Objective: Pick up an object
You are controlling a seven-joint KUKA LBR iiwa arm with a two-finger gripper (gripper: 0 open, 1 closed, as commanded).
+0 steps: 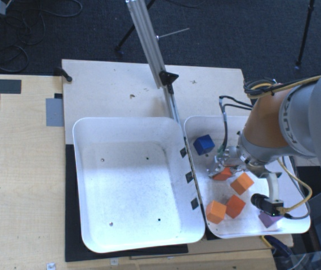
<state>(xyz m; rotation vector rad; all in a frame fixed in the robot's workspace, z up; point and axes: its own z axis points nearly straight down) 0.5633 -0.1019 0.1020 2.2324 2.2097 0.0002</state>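
My gripper (221, 164) reaches down into the right bin (299, 227), near the bin's middle. It sits right over a red-orange block (224, 175), which is partly hidden beneath it. Whether it grips that block I cannot tell. A blue cube (204, 144) lies just up and left of the gripper. An orange cube (242, 183) rests close on its lower right. Nearer the front lie another orange cube (216, 211) and a red-orange cube (235, 206), touching each other. A purple block (269, 220) is in the front right corner.
The left bin (79, 167) stands beside the right one, sharing a divider with black clips (189, 176). A slanted aluminium post (149, 44) rises behind the bins. Cables (284, 207) loop from the wrist over the right bin's front.
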